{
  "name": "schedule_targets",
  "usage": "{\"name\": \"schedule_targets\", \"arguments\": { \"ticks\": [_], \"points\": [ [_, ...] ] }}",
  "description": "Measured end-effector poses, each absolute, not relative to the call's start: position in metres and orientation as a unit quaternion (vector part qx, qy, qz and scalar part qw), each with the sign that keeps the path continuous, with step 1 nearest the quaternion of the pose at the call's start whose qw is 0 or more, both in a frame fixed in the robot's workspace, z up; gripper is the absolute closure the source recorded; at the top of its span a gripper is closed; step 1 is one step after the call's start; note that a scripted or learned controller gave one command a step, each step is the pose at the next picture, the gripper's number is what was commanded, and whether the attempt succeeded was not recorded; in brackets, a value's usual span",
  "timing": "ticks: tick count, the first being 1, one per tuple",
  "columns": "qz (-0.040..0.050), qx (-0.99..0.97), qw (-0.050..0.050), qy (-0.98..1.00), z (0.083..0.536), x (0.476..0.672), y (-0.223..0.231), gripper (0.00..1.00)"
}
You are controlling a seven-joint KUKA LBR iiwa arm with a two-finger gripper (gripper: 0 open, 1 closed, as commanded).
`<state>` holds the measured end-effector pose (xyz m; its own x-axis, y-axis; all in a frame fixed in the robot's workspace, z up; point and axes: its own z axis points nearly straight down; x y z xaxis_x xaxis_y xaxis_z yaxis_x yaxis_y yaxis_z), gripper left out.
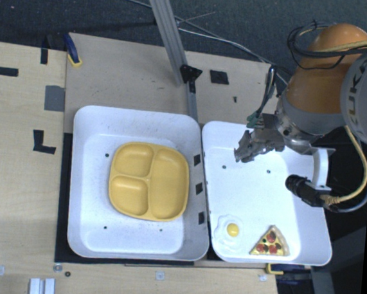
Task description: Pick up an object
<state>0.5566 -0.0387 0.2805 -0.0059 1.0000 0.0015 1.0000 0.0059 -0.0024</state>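
Observation:
A toy fried egg [229, 231] lies at the near edge of the right bin [256, 195]. Just right of it sits a toy pizza slice [270, 242]. My gripper [246, 152] hangs over the far part of the right bin, well above and away from both toys. Nothing shows between its dark fingers. In the left bin [91, 166] rests a yellow divided plate [149, 180].
A slanted metal pole [174, 39] rises behind the bins, near the gap between them. Black cables and a black fitting [302, 187] hang off the arm at the right bin's right side. Tape marks dot the bench to the left.

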Motion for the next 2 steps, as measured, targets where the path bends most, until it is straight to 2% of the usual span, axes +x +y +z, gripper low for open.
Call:
{"name": "schedule_targets", "arguments": {
  "ticks": [1, 2],
  "points": [
    [0.0011, -0.705, 0.002, -0.709, 0.261, 0.55, 0.016, 1.0],
    [0.0017, -0.705, 0.002, -0.709, 0.24, 0.533, 0.063, 1.0]
  ]
}}
